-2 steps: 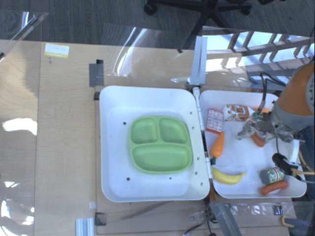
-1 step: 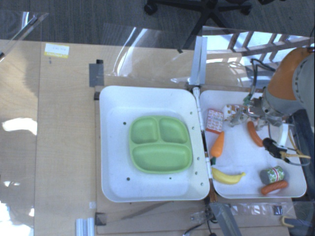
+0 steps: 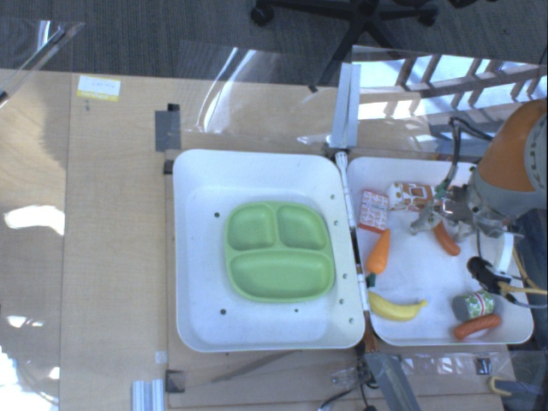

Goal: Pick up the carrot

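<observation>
Carrot (image 3: 379, 252) lies in the right bin (image 3: 402, 332), close to its left wall, long axis nearly upright in the view, leaning a little. Left of it, the other bin (image 3: 197, 187) holds a green tray (image 3: 279, 252). A banana (image 3: 396, 308) lies just below the carrot, a red packet (image 3: 373, 210) just above. Rightward, the gripper (image 3: 432, 217) hovers near a sausage (image 3: 446, 239); the carrot lies down-left of it. Whether it is spread or closed I cannot tell.

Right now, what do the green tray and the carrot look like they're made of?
Green tray: probably moulded plastic, matte, with an even colour and rounded compartment ridges. Carrot: likely a plastic toy, with smooth uniform orange and a slight sheen, though the view is too small to be sure.
</observation>
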Motion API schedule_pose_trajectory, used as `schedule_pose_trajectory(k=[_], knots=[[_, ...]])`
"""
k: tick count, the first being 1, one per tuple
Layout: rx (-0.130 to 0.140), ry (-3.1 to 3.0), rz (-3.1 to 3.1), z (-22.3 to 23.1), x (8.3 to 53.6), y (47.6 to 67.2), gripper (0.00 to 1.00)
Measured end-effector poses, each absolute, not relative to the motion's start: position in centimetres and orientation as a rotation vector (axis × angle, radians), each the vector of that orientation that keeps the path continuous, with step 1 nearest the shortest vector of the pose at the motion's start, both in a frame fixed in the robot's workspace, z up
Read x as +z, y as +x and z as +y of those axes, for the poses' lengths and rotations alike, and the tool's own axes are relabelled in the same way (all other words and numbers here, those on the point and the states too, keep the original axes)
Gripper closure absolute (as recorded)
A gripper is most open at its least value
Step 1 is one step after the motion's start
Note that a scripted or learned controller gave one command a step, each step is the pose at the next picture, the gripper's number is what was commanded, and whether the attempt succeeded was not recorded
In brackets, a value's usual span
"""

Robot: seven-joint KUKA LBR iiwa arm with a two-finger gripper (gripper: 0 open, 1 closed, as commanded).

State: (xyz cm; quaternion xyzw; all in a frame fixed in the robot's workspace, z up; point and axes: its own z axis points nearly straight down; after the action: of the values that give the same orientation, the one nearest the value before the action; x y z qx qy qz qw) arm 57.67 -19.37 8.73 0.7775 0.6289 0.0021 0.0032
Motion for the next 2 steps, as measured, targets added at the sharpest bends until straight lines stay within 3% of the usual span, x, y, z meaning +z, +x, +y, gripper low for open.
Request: schedule_pose_trajectory(k=[1,2], knots=[[-0.035,2.486,1.961,-19.5,8.6,62.4,0.00],[0.006,2.466,1.937,-19.5,8.7,58.0,0.00]])
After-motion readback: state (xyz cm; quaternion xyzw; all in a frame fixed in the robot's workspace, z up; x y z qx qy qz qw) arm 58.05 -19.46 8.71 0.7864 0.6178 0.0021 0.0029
